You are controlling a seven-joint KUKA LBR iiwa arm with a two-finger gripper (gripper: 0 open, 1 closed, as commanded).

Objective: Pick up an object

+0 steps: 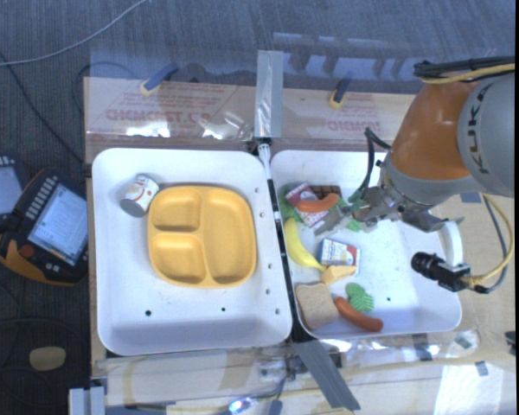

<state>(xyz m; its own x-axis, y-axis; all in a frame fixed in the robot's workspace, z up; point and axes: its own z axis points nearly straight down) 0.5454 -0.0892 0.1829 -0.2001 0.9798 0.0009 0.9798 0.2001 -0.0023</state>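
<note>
Evidently the reach was the step in hand: the arm [450, 137], lettered "KUKA", hung over the right bin [415, 314], its hand [350, 216] low beside a small carton [311, 199] at the bin's far left. Whether the hand was open I could not tell; next it needed a sure closing on one item.

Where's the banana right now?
The banana lies in the right bin, along its left wall, just left of the small carton.
</note>
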